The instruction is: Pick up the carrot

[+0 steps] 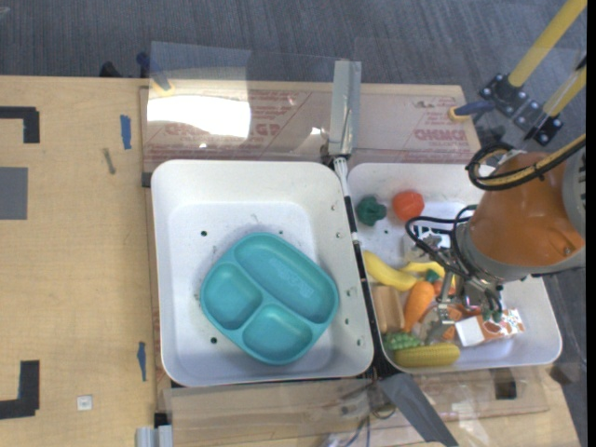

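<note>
One carrot (419, 302), orange, tapered, smooth plastic, mid right bin (549, 338), long axis slanting from upper right down to lower left. My gripper (453, 291) sits just to its right, nearly touching; its state I cannot tell. Neighbours: curved yellow banana (391, 272), knobbly corn (426, 353) by the near rim.

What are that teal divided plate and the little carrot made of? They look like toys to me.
Divided plate: probably moulded plastic, judging by its uniform teal colour, rounded compartment edges and soft sheen. Carrot: likely plastic play food, being evenly orange and smooth, though rubber or foam can't be ruled out. It lies in the right bin beside the claw.
</note>
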`<state>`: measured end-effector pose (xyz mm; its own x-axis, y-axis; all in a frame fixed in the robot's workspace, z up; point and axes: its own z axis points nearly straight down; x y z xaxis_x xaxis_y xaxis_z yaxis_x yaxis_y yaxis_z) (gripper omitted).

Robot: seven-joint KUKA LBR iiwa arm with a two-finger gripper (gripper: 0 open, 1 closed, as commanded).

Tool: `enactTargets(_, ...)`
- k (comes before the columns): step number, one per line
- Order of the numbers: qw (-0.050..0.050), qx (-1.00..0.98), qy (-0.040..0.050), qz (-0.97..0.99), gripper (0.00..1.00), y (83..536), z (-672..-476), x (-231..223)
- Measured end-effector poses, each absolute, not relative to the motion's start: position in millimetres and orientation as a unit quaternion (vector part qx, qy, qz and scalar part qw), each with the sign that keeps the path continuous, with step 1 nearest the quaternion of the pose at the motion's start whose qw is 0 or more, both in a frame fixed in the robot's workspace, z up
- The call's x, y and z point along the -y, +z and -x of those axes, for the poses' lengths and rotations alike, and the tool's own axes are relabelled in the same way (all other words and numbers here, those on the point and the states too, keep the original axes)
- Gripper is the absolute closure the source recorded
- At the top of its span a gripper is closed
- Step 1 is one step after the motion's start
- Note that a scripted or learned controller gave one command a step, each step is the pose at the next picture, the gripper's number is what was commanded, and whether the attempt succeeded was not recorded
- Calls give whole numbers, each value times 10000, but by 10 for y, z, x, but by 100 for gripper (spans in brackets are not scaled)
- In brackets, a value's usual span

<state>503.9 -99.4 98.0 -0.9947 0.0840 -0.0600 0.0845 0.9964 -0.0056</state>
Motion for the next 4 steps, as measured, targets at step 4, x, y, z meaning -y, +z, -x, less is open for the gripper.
enactTargets(4, 205, -9638, -63, -2657, 0, 939, -4967, 1124)
